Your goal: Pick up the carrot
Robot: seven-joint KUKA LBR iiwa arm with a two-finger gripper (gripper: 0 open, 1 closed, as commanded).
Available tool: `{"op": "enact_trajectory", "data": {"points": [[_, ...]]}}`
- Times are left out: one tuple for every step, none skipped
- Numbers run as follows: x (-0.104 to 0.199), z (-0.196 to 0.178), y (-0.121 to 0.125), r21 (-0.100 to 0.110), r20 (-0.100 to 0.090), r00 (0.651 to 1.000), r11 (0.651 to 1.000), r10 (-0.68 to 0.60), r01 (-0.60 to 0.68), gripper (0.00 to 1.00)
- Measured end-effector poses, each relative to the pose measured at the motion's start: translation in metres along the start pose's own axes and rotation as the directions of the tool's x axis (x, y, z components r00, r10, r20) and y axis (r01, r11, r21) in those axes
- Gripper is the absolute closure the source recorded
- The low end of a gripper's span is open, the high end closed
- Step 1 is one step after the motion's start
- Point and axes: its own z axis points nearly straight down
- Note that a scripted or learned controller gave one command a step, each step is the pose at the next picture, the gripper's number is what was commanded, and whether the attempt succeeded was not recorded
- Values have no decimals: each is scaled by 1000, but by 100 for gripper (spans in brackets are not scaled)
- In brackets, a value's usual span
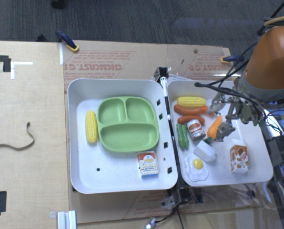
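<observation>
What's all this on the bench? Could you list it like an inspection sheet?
Surface: two white bins, left bin and right bin, on cardboard.
Job's things: carrot in right bin, lying tilted beside the claw.
Clutter: right bin has corn, sausage, can, green pod, egg, carton. Left bin has plate, second corn, small box.
Grippers: claw right by the carrot.
Cables: black cables near the arm.
Surroundings: blue clamps.

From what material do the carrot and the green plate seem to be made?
The carrot looks like smooth moulded plastic: uniform orange, toy-like form. The green plate seems matte plastic or silicone: one even colour, rounded moulded compartments, no strong shine. Neither is certain from appearance alone.
</observation>
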Motion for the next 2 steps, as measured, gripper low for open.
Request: {"op": "enact_trajectory", "data": {"points": [[-38, 112, -57, 1, 3, 996, 996, -86, 86, 0], [-40, 101, -56, 4, 9, 996, 996, -89, 89, 100]]}}
